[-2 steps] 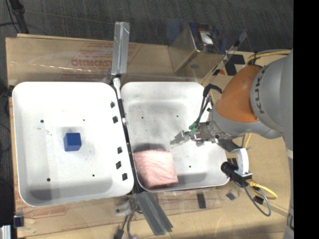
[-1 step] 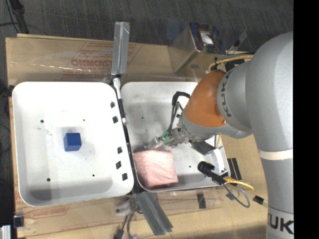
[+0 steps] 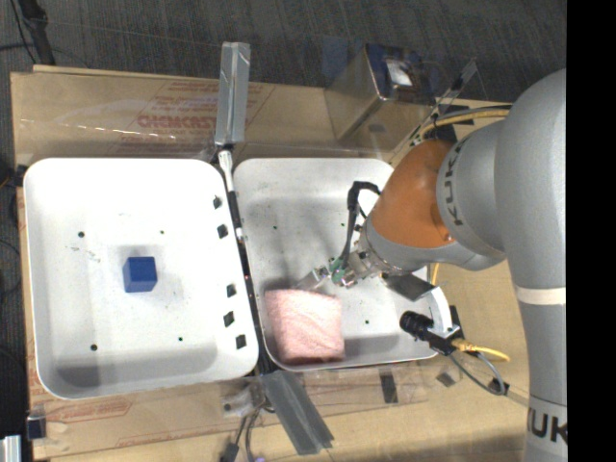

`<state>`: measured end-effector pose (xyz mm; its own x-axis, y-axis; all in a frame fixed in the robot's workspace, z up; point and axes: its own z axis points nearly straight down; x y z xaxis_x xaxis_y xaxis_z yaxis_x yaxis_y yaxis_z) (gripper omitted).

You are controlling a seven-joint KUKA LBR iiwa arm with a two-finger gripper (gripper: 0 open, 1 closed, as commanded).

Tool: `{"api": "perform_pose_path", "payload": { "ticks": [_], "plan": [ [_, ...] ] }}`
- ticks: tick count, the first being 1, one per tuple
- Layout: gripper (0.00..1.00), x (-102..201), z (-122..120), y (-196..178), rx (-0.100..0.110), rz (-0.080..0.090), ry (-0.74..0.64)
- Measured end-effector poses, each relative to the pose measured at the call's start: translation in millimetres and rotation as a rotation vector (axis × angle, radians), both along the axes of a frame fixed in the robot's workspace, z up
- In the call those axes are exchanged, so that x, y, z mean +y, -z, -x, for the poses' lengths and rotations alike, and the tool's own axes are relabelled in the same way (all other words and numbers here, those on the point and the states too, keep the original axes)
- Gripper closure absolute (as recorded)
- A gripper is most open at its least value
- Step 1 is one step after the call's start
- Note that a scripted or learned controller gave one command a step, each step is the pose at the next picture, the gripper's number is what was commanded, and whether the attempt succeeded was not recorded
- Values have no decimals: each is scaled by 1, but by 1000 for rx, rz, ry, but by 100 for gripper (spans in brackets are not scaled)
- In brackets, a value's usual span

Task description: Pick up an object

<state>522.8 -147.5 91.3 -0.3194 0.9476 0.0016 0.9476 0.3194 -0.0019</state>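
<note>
Blue cube (image 3: 141,273) sitting alone in the left bin (image 3: 58,191), out of the arm's way | pink sponge-like block (image 3: 304,325) lying at the right bin's (image 3: 289,176) near wall | gripper (image 3: 332,275) hanging just above the block, apparently lining up a grab; its grip is impossible to tell.

Grey arm (image 3: 525,191) with an orange band (image 3: 412,205), black cable (image 3: 357,200) looped at the wrist, white lettering near its base.
</note>
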Motion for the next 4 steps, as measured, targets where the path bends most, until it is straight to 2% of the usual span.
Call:
{"api": "perform_pose_path", "payload": {
  "ticks": [1,2,3,4],
  "plan": [
    [100,0,-1,-10,0,0,-4],
    [0,0,-1,-10,0,0,-4],
    [0,28,-5,0,1,-1,-4],
    [0,29,-2,0,2,-1,-33]
  ]
}}
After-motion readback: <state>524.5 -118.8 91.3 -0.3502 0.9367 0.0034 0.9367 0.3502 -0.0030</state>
